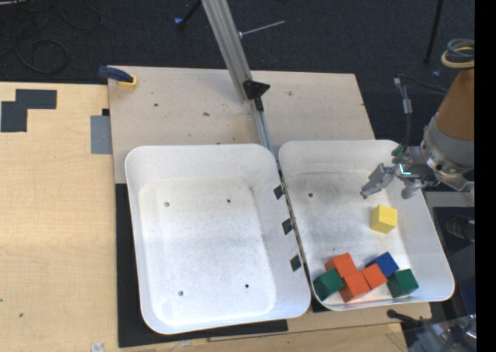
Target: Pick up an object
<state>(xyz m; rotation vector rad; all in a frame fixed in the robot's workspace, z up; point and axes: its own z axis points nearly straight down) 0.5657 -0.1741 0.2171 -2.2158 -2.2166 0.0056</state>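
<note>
I am watching the gripper [381, 181] hanging over the right bin [333, 160], near that bin's right edge and toward its far half. Its two grey fingers are pointing left and slightly down in the camera view, spread a little apart, and I am seeing nothing between them, so I am logging it as open and carrying nothing. The nearest candidate is the yellow cube [384, 218], lying on the bin floor just on the near side of the fingertips, apart from them and not touching. I am judging this as the relation that matters: the cube sits toward the bin's near edge from the gripper, almost directly under the wrist line, so the coming move is calling for a short shift nearward and a descent. The cube has no long axis to speak of; it is sitting slightly rotated against the bin edges. The remaining blocks, the orange blocks [353, 274], green block [328, 284], blue block [385, 263] and second green block [402, 282], are clustering in the near right corner, touching one another. The left bin [155, 164] is carrying no candidates.
</note>
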